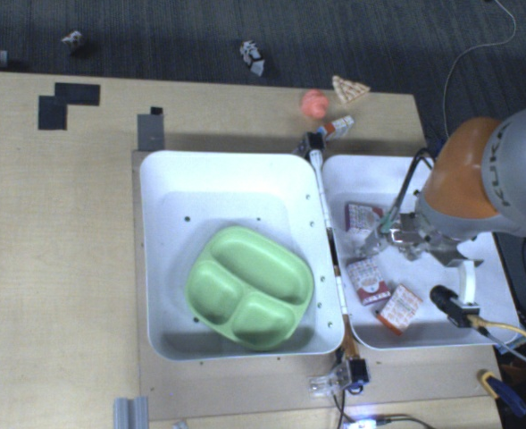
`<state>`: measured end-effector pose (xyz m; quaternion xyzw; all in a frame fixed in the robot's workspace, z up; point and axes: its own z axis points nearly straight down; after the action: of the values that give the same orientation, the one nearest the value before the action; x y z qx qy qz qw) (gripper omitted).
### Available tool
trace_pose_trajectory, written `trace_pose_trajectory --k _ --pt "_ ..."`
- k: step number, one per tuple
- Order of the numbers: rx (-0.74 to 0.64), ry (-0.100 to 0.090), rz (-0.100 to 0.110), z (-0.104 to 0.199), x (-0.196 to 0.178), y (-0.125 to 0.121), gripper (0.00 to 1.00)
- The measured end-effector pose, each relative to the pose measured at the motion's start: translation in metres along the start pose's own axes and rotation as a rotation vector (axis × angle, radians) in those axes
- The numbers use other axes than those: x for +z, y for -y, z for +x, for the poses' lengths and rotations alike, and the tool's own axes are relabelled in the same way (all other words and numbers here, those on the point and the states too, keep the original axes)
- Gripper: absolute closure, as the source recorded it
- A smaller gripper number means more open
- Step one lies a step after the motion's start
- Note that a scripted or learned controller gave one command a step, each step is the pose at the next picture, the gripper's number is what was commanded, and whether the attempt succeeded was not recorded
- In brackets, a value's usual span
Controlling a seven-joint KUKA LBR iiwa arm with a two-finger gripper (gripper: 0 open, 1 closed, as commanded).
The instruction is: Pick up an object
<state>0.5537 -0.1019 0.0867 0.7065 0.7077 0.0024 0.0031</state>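
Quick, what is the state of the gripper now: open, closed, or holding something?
Gripper: cannot be told; it is low in the right bin, above the packets.

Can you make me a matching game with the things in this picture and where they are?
Things:
1. green divided plate
2. small food packets
3. pink ball
4. end effector

Places:
A. on the bench beyond the bins
B. in the left bin
C. over the right bin
D. lying on the floor of the right bin

Pairs: 1-B, 2-D, 3-A, 4-C
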Motion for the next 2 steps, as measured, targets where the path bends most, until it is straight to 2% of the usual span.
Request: trace_pose_trajectory --k 1,2 --pt "-0.001 0.001 -0.007 0.0003 -0.0118 -0.0023 1.00" --pt "-0.002 0.001 -0.006 0.0003 -0.0117 -0.0022 0.00"
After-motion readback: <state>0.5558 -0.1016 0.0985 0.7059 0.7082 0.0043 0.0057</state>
